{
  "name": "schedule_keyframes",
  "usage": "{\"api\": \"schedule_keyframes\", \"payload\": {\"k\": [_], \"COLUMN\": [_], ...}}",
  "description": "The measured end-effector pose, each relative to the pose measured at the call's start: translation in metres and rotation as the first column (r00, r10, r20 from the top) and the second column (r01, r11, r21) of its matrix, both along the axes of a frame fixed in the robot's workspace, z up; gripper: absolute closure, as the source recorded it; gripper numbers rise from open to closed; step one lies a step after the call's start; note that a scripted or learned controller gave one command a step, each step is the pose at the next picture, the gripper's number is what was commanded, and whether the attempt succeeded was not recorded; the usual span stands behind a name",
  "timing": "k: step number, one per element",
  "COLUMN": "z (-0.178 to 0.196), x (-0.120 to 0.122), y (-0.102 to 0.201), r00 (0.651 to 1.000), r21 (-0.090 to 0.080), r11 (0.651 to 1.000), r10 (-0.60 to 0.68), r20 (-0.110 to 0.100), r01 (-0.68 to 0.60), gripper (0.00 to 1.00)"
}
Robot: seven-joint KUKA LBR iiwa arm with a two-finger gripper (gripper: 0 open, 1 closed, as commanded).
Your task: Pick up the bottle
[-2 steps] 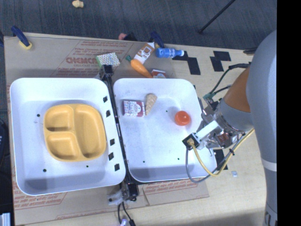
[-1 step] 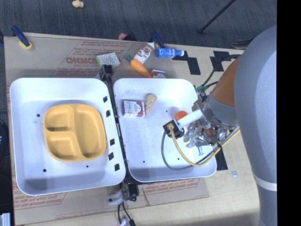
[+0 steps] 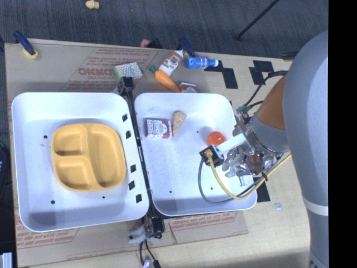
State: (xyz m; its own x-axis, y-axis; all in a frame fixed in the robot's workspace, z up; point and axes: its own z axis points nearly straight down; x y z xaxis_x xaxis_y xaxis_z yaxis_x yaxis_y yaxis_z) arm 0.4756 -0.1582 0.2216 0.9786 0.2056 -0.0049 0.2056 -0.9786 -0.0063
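Observation:
A round red-orange piece [image 3: 216, 138] lies in the right bin [image 3: 184, 197] near its right wall. A white part runs from it toward the gripper, and it may be a small bottle with a red cap. My gripper [image 3: 227, 154] hangs right beside and partly over it, with a yellow cable looping below. A blue bottle [image 3: 199, 63] and a white and orange bottle [image 3: 170, 63] lie on the cardboard beyond the bins.
A red and white carton [image 3: 157, 128] and a tan cone [image 3: 178, 121] lie in the right bin's far half. The left bin [image 3: 28, 205] holds a yellow divided plate [image 3: 89, 156]. An orange carrot [image 3: 167, 81] lies behind the right bin.

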Motion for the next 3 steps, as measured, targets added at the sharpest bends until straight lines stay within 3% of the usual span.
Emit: {"api": "schedule_keyframes", "payload": {"k": [1, 2, 3], "z": [0.003, -0.007, 0.022], "x": [0.0, 0.0, 0.001], "y": [0.008, -0.011, 0.014], "r00": [1.0, 1.0, 1.0], "r21": [0.001, 0.001, -0.001], "r11": [1.0, 1.0, 1.0], "r10": [0.006, 0.0, 0.001], "r20": [0.0, -0.001, 0.003], "r01": [-0.006, 0.0, -0.001], "gripper": [1.0, 1.0, 1.0]}}
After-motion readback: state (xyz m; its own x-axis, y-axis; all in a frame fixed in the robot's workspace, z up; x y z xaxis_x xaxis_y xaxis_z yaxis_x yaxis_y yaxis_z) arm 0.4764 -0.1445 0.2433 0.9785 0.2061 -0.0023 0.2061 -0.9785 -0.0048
